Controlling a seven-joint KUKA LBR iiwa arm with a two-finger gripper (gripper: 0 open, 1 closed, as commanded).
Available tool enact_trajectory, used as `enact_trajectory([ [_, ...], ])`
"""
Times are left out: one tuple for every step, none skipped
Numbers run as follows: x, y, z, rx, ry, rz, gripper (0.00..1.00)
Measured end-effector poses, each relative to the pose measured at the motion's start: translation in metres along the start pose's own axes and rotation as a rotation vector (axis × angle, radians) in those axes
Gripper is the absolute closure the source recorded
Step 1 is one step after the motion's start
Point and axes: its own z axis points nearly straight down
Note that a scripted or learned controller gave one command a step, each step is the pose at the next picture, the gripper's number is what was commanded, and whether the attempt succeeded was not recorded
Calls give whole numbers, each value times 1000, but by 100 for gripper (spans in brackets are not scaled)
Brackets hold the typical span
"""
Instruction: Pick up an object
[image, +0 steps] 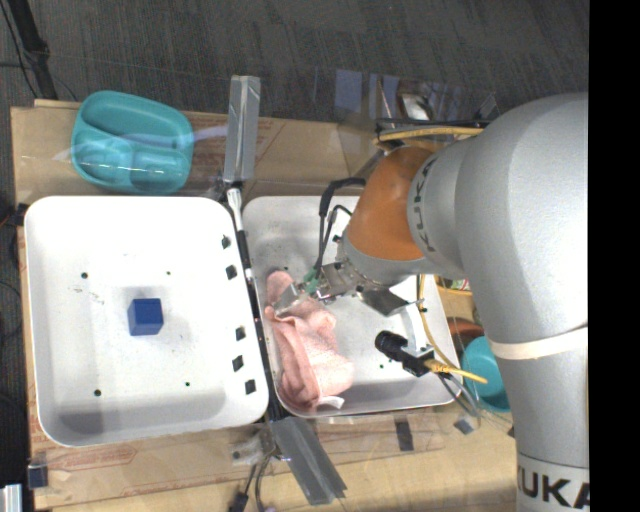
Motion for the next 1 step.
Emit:
enact_trajectory([
  [0,1,-10,1,1,-4,100],
])
